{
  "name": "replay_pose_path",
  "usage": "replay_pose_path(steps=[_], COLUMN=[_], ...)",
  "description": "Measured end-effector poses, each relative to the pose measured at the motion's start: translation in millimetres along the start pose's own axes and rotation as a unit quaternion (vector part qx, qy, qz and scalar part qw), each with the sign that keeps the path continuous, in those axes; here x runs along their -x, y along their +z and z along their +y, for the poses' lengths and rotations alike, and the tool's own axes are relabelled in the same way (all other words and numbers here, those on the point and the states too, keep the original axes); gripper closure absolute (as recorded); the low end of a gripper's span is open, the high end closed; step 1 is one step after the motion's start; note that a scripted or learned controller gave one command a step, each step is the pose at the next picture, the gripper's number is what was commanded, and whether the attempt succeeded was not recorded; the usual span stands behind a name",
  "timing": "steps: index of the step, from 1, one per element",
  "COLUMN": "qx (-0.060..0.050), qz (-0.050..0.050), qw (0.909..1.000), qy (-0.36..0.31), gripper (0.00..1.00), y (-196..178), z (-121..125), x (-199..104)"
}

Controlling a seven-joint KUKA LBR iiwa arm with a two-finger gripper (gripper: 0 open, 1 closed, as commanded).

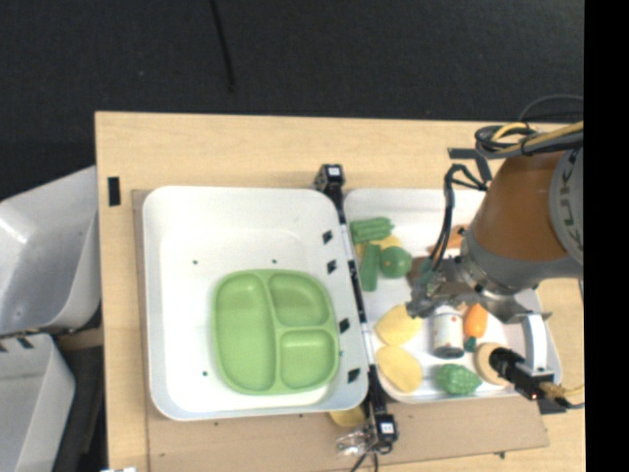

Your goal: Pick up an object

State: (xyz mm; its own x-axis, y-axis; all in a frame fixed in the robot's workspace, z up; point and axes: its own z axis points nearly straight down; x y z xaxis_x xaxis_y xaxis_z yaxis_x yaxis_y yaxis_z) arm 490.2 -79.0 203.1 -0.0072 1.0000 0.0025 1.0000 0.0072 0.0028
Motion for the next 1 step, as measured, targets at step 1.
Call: replay_pose_path(steps=[1], qx=[-0.002], qz=[-0.002], qw=[1.0], qy=[0.005], gripper=[1.0], y=[106.2], z=[-1.5], x=[19.8])
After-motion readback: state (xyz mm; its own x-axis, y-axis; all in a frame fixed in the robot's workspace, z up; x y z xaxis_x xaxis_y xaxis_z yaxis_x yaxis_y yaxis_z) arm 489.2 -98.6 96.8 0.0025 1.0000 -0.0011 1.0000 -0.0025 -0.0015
